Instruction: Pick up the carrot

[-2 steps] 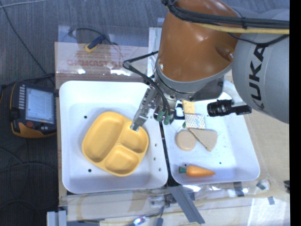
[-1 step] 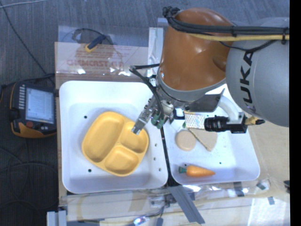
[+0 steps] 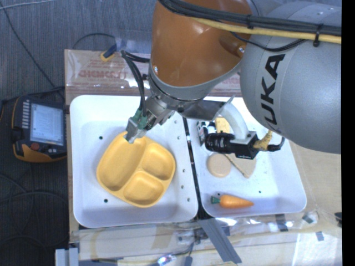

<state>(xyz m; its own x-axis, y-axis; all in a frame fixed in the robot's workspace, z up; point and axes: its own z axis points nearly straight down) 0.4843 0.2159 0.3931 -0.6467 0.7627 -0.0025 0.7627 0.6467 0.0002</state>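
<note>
Dark grey carpet floor (image 3: 33, 43), black cables across it; teach pendant (image 3: 39, 127) left of bench.

Two white bins are sitting side by side on the surface: the left bin (image 3: 83, 204) under the hand (image 3: 135, 129), the right bin (image 3: 288, 198) off to the hand's right. One yellow divided plate (image 3: 137, 169), with three compartments, is lying just below the hand. One carrot (image 3: 235, 202) is lying lower right of the hand. One round tan disc (image 3: 219, 166) is resting to the hand's right. One teach pendant (image 3: 37, 128) is sitting far to its left.
</note>
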